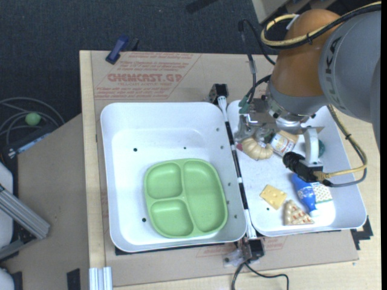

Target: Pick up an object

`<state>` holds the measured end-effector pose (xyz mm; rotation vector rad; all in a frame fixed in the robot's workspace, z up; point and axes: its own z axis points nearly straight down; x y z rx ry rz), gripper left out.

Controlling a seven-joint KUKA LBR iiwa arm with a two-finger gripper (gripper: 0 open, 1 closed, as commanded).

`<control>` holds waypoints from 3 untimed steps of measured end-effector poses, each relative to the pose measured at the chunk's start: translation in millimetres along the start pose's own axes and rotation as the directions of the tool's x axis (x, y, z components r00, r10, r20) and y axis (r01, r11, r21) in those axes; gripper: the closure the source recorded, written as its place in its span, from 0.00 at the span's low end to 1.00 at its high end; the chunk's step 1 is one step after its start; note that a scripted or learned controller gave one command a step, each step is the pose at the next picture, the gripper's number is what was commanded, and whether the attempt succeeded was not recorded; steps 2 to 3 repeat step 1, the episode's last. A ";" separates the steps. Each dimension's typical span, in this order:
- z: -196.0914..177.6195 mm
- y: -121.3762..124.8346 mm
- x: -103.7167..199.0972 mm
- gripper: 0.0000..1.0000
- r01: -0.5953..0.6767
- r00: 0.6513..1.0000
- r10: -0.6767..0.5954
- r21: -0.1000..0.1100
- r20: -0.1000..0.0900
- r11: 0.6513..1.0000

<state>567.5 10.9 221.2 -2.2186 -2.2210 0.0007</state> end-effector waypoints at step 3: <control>4.2 -35.6 -13.0 1.00 -0.002 1.000 0.002 0.001 0.001 1.000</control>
